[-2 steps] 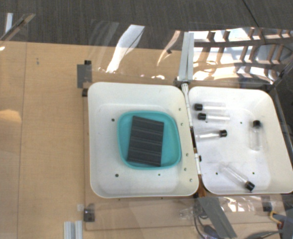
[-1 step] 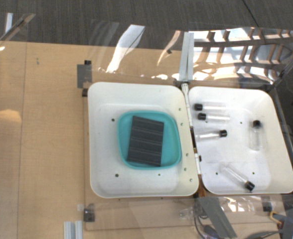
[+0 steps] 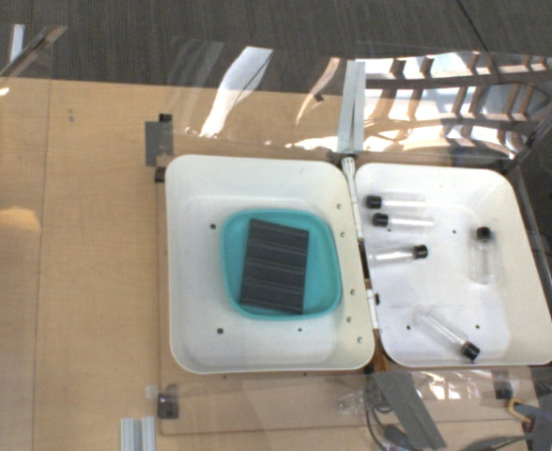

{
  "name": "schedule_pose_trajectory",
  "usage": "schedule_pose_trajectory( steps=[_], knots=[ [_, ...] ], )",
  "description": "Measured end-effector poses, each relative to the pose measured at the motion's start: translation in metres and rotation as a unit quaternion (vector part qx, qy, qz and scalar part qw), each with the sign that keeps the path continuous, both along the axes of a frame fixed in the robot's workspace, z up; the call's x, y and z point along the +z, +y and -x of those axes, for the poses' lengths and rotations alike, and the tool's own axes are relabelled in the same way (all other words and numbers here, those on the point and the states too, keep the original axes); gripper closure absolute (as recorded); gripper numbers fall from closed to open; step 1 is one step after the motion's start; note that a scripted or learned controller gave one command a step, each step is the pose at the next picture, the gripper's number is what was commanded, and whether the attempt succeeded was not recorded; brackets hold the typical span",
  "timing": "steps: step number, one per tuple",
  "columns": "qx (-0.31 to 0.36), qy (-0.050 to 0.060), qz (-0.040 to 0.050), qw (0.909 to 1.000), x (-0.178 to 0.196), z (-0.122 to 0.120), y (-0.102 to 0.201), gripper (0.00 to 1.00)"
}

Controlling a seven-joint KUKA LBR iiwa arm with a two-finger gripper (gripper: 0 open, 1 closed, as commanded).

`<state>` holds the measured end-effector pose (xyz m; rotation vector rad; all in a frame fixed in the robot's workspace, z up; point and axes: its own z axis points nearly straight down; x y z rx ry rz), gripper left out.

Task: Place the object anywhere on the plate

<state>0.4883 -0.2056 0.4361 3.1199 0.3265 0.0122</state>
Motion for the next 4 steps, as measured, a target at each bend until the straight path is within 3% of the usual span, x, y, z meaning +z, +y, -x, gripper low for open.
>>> schedule_pose_trajectory(
  steps=[4],
  knots=[
    [0.001,0.001,0.0003,1.0000,-0.0002,0.0000,0.0000,0.00]
  ],
)
